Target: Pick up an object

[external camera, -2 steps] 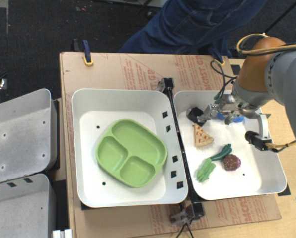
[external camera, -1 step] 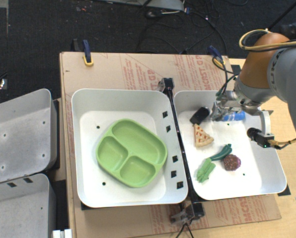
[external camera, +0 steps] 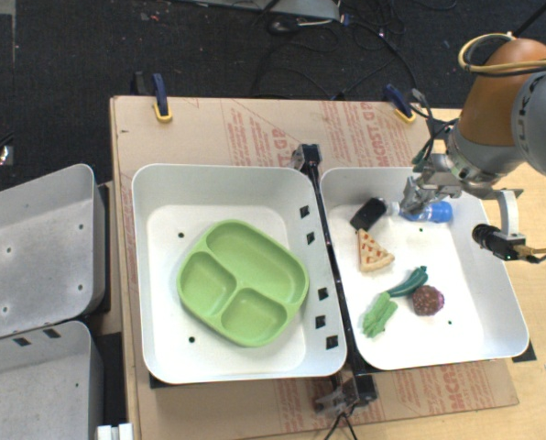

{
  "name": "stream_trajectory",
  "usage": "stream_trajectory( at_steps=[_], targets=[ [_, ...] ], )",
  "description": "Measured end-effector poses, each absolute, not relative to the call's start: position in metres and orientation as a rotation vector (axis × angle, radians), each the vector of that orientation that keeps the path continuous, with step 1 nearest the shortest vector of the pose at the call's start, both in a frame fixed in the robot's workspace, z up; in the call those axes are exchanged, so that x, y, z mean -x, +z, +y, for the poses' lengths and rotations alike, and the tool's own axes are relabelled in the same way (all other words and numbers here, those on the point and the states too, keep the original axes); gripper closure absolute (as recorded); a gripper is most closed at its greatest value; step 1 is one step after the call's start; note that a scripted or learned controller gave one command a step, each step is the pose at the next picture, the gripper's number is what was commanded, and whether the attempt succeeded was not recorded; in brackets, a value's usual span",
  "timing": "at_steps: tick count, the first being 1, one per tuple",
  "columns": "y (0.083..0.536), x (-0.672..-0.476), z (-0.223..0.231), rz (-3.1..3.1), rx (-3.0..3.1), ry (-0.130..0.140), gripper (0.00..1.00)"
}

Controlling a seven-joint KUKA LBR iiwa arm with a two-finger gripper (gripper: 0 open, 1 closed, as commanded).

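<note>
My gripper [external camera: 418,203] hangs low over the back of the right bin [external camera: 493,319], right at a blue object [external camera: 435,213] that lies partly under it. Whether anything sits between the fingers is not visible from this angle. To the left of it lies a small black block [external camera: 367,214]. A pizza-slice toy [external camera: 374,251] rests in front of the block. Nearer the front lie a green leafy toy [external camera: 379,313], a dark green piece [external camera: 409,282] and a dark red round toy [external camera: 428,300].
The left bin [external camera: 163,200] holds a green divided plate [external camera: 243,282]. A black divider strip [external camera: 328,264] runs between the bins. White trays [external camera: 35,246] sit off the bench at the left. Clamps [external camera: 161,99] hold the board's back edge.
</note>
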State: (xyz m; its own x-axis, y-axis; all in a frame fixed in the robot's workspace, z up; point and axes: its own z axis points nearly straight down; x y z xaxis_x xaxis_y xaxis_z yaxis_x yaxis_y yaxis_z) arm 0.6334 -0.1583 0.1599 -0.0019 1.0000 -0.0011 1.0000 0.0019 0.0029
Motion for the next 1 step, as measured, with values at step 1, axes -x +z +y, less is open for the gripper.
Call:
stream_trajectory(
  at_steps=[1],
  targets=[
    [0.2227, -0.6398, -0.1554, 2.221, -2.213, 0.006, 1.0]
  ],
)
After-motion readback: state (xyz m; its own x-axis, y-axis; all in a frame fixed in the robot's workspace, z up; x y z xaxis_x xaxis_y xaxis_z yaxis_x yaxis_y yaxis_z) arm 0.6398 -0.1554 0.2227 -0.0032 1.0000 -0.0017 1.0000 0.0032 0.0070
